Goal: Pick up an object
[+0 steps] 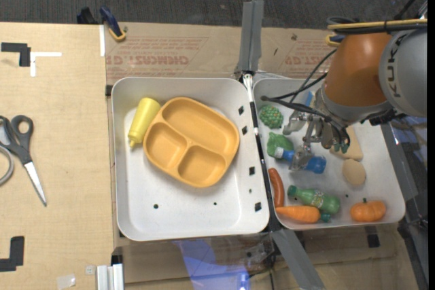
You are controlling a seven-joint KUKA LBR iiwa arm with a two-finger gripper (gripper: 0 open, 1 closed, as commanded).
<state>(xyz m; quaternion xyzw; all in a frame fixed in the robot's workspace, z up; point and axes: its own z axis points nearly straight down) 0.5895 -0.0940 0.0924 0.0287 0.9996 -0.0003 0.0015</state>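
Nearest the lens, a carrot (298, 214) lies at the right bin's (393, 176) front edge. Just behind it, my gripper (314, 139) hangs over a blue-capped bottle (306, 161); whether it is spread or closed, I cannot tell. I should descend straight, centred on that bottle.

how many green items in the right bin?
3 that I can see: a round green toy at the bin's upper left, a green piece just below it, and a green bottle near the front beside the carrot. The arm may hide others.
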